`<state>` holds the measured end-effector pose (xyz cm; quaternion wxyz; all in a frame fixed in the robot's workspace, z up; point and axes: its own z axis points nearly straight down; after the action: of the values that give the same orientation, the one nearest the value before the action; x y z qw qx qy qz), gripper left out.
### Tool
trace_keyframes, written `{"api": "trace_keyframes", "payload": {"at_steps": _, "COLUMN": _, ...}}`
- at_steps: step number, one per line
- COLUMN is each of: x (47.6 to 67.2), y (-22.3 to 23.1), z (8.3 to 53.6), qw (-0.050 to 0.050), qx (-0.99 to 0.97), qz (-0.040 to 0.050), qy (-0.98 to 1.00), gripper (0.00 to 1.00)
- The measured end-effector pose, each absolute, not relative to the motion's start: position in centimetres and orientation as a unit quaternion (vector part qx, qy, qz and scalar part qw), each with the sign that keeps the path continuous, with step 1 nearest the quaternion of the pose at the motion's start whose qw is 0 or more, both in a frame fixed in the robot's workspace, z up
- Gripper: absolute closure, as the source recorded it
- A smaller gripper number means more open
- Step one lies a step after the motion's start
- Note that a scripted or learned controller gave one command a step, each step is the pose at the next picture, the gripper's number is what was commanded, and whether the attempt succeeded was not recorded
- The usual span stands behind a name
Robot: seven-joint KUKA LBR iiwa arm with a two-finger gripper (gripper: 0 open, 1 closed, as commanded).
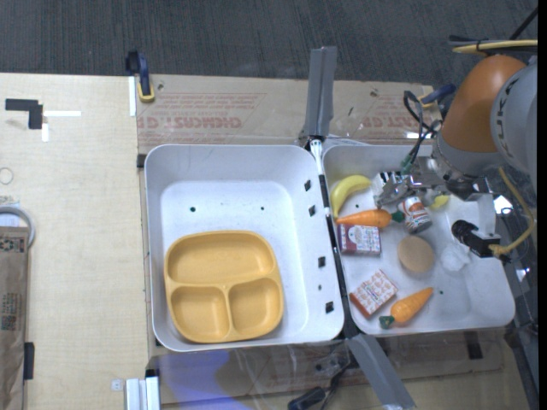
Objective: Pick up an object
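My gripper (396, 191) is low in the right bin (479, 314), near its back. It sits between a yellow banana (348, 190) on its left and a small red-and-white can (417, 217) on its right. An orange carrot (365, 219) lies just below it. Nothing shows as held. In front lie a dark red box (360, 240), a tan round disc (416, 254), a red-and-white carton (373, 292) and a second carrot (408, 306).
The left bin (171, 186) holds a yellow divided plate (224, 284). A grey divider post (320, 88) rises between the bins at the back. The arm's orange band (479, 101) and cables hang over the right bin's far right side.
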<state>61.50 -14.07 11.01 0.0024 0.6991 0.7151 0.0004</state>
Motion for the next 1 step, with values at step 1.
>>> {"api": "trace_keyframes", "payload": {"at_steps": 1, "x": 57.82, "y": -12.40, "z": 9.09, "qw": -0.001, "qx": 0.684, "qz": -0.0009, "qy": 0.730, "gripper": 0.00}}
